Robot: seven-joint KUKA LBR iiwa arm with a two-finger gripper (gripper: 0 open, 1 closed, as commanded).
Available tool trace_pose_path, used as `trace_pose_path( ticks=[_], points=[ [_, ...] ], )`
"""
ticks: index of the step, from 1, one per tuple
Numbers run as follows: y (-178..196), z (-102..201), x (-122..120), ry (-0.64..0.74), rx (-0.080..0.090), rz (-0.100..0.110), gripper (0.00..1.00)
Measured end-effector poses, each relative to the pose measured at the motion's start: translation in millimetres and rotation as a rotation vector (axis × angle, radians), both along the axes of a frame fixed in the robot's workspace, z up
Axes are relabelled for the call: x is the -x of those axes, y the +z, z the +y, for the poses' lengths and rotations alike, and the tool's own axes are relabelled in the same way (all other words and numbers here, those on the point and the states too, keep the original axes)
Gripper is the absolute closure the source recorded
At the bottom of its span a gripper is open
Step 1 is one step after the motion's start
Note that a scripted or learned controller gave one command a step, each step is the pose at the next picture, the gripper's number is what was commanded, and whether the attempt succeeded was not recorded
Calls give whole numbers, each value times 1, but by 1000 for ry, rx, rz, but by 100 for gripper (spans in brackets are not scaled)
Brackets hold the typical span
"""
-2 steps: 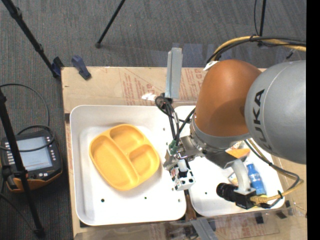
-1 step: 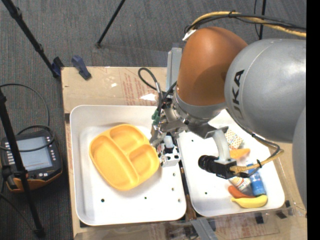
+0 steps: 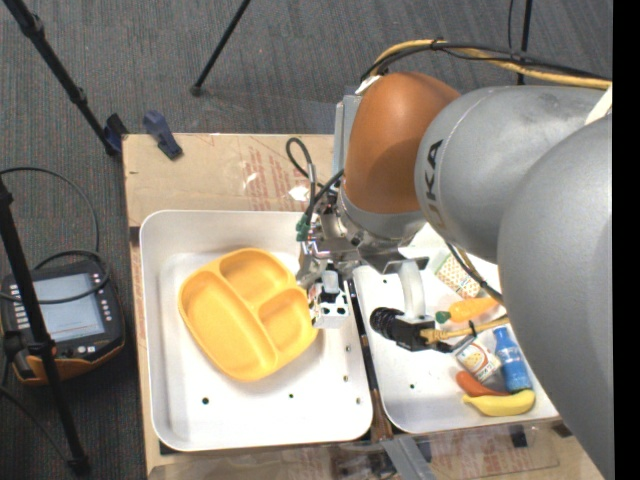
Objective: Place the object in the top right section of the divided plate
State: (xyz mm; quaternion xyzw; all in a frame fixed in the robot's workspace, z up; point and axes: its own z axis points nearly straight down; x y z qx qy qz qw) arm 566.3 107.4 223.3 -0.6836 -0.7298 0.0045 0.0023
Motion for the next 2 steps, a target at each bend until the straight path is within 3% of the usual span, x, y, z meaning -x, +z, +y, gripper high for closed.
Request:
trace_pose_path(
  ticks=[1, 2],
  points=[
    [-29, 2, -16, -208, 1, 0, 100],
    [-21, 15, 11, -322, 3, 1, 100]
  ],
)
